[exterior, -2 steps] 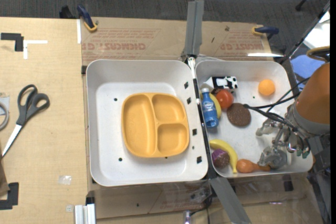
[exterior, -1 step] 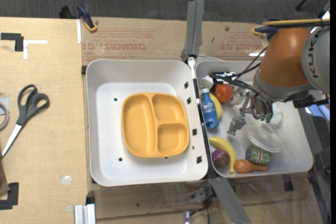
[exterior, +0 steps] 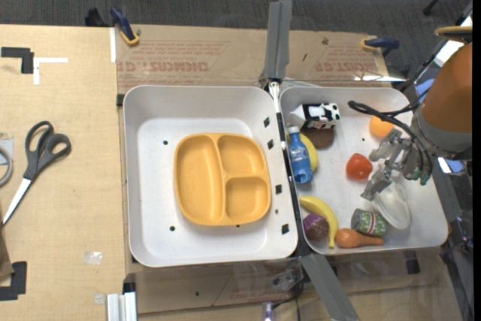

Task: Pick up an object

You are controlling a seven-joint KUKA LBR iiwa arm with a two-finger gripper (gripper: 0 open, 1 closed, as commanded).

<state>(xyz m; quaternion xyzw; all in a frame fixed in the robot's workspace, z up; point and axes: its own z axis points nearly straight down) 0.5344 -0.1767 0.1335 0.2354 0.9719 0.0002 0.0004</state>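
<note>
The grey two-finger tool (exterior: 382, 178) hangs low over the right white bin (exterior: 421, 235), and whether it is wide or narrow I cannot tell. No object looks held, so the step seems to be the approach. A round red tomato-like toy (exterior: 358, 166) lies just beside the tool, with a clear plastic cup (exterior: 395, 208) under it; next it should settle over one and close.
</note>
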